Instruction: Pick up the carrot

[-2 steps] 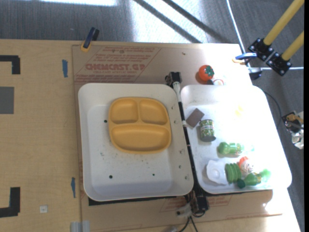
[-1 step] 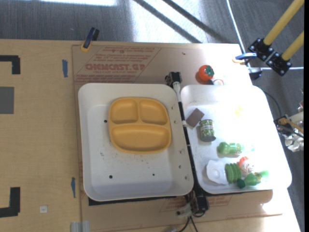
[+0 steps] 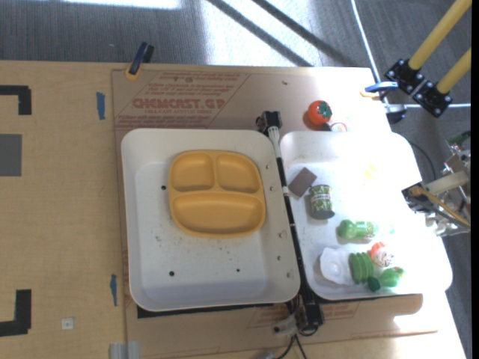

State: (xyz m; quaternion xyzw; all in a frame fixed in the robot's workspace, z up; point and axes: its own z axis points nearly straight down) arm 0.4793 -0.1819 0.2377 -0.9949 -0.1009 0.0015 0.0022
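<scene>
two white bins [image 3: 142,200], yellow divided plate [image 3: 217,193], toys [image 3: 367,264] bunched, carrot indistinct

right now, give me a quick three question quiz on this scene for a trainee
1. True or false: the yellow divided plate lies in the left bin.
2. Where is the toy tomato? A, in the left bin; B, on the plate; C, on the bench, outside both bins.
3. Fill in: the green can stands next to a grey ____.

Key: 1 true; 2 C; 3 block.
</scene>
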